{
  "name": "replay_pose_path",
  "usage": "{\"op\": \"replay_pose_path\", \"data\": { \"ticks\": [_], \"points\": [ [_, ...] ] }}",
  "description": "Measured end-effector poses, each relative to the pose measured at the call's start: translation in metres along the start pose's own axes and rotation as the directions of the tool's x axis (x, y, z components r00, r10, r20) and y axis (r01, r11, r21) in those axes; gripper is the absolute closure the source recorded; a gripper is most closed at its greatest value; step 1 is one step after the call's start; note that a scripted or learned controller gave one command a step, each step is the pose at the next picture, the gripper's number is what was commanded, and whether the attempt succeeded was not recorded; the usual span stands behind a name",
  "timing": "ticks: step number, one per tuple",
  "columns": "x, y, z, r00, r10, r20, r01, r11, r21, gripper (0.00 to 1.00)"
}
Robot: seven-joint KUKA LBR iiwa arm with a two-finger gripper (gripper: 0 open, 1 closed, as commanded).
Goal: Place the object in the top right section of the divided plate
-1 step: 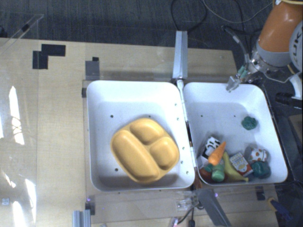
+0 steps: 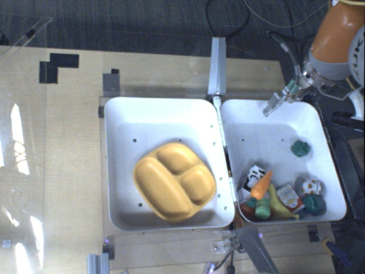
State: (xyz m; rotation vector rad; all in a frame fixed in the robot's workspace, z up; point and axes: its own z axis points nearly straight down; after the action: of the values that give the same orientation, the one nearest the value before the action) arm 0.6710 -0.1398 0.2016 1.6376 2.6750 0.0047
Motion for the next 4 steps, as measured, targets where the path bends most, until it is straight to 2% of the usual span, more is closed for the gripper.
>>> {"op": "replay_pose_path", "data": {
  "ticks": [1,2,3,4],
  "points": [
    [0.005,-0.029,0.108,0.936,0.353,0.000,-0.353,0.936,0.003,0.00],
    [0.032,-0.081,0.114,0.923,0.385,0.001,-0.385,0.923,-0.004,0.00],
    [0.049,-0.168,0.113,0.941,0.337,0.004,-0.337,0.941,-0.004,0.00],
    [0.093,-0.154,0.112,0.739,0.673,0.004,-0.673,0.739,-0.011,0.00]
  ]
}}
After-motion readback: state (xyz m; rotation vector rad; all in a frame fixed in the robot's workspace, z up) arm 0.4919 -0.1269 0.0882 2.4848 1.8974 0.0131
